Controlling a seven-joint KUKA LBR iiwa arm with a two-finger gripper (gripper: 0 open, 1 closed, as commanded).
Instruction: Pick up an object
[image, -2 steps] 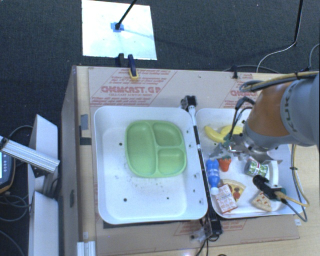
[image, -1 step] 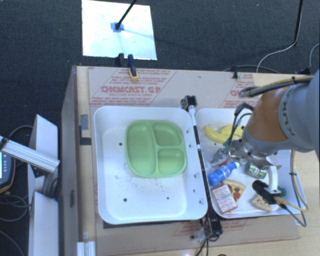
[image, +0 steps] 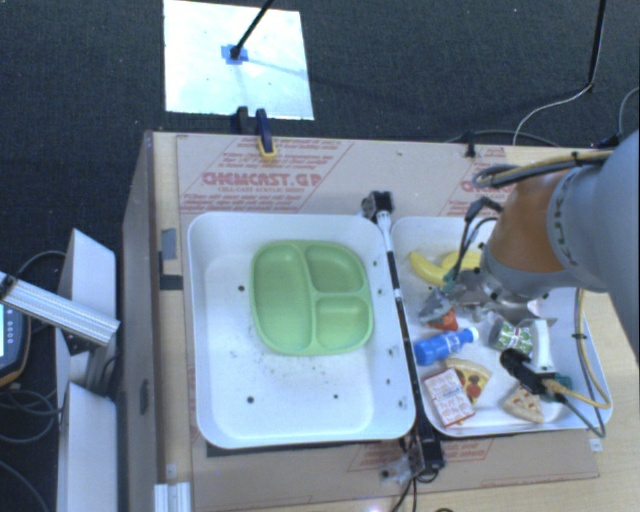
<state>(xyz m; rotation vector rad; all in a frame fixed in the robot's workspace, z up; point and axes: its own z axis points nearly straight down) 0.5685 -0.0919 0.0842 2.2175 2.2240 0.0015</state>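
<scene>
Where the grey arm with its orange band (image: 545, 235) reaches in from the right of the frame, its jaws (image: 450, 295) sit low in the right white bin (image: 585, 345), just above a small red piece (image: 445, 321) and beside a yellow banana-shaped toy (image: 432, 268). Whether the jaws are open or closed cannot be told. A blue plastic bottle (image: 440, 346) lies just below. A green divided plate (image: 310, 298) rests in the left white bin (image: 220, 300).

The gripper (image: 447, 292) hangs over the right bin (image: 577, 415) beside a banana (image: 432, 268).
</scene>
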